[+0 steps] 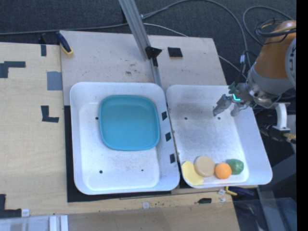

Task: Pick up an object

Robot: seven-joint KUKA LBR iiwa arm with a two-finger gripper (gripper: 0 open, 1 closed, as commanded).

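Gripper (227, 108) above the right bin (252, 129), near its far right corner, with fingers spread and nothing between them. Four small objects grouped along the near edge of that bin, well apart from the gripper: a yellow piece (191, 174) at the left, touching a round beige piece (204, 165), then an orange ball (223, 171), then a green piece (235, 166) close to the near right corner. In the left bin (82, 143), a blue plate (129, 122) lying flat around the middle.

Probably light, all four, and rather stiff, like toy food. Orange ball likely smooth and ready to roll, so best taken across its widest part, fingers on the near and far sides, away from the neighbours. Little room between the pieces; risk of pushing them against the bin wall. Plate too wide and flat for an easy grasp.
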